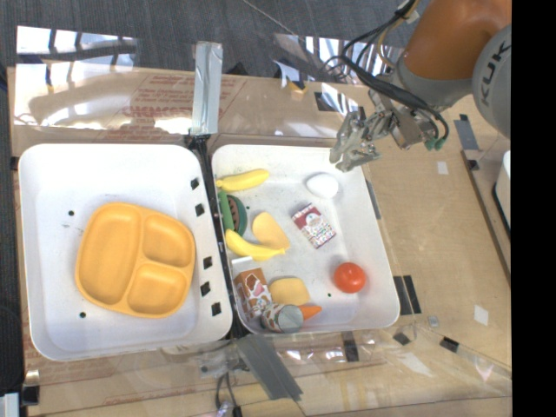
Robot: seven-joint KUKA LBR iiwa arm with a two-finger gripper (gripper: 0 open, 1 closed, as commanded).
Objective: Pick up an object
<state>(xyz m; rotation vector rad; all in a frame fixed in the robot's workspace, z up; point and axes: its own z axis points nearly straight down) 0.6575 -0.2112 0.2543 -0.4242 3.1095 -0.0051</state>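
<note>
Candidate objects all lie in the right bin. A banana rests near its back-left corner; a second banana lies along the left wall, partly under a pale yellow chip-shaped piece. A dark green item sits against the left wall between the two bananas; its shape is hard to make out. A small white round lid-like object lies near the back edge. A red-and-white carton lies tilted near the bin's centre. A red tomato sits toward the front-right corner. At the front-left corner a printed brown packet, a yellow-orange lump, a grey can end and an orange carrot tip crowd together, touching and overlapping.

The left bin holds one yellow divided tray with three compartments, lying flat at its centre.

The gripper hangs over the right bin's back-right corner, just beside the white lid but apart from it. Nothing is visible between its fingers; how wide they stand cannot be told, since cables and glare blur them. The arm is cut off at the top right.
</note>
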